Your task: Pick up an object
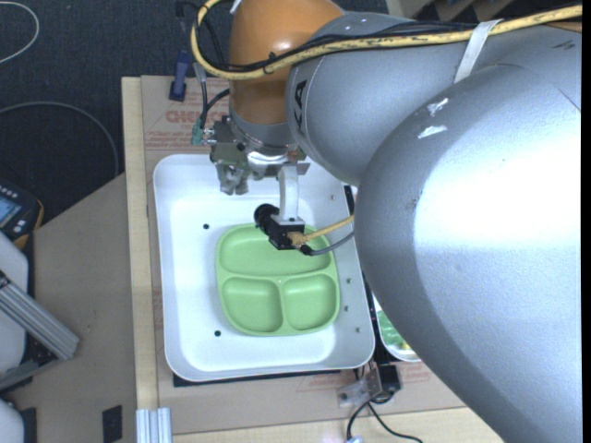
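A light green divided plate (277, 284) with three compartments lies in the left white bin (185, 275), a little toward its near side. My gripper (242, 175) hangs over the far part of this bin, just beyond the plate's far rim. Nothing shows between the gripper and the plate. The grey arm with its orange band reaches in from the right and covers much of the view.
The right bin is almost wholly hidden under the arm; a sliver of a green and white thing (392, 335) shows at its near left edge. A blue item (179, 77) lies on the bench beyond the left bin.
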